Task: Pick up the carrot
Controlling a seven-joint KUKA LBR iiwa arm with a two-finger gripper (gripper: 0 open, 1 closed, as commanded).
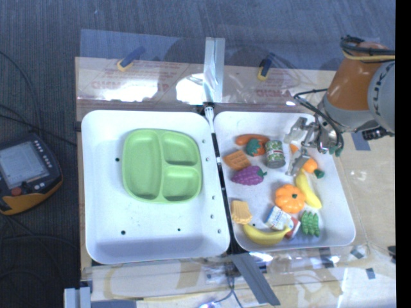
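You are looking at the gripper (302, 147) hanging over the right bin (347, 233), toward its two o'clock corner, with the arm (359, 88) coming in from three o'clock. The carrot (251, 140) is lying near the bin's far wall, its orange body running roughly nine-to-three and its green end toward three o'clock, touching the broccoli (255, 147). From the fingertips it is sitting at about nine o'clock, with the small can (275, 154) standing between. The fingers are pointing down with a slight gap between them and nothing clamped there; a small orange piece (310, 166) is lying just beside one tip, not gripped. You are judging the next move as a sideways shift toward nine o'clock with the jaws turned across the long axis.
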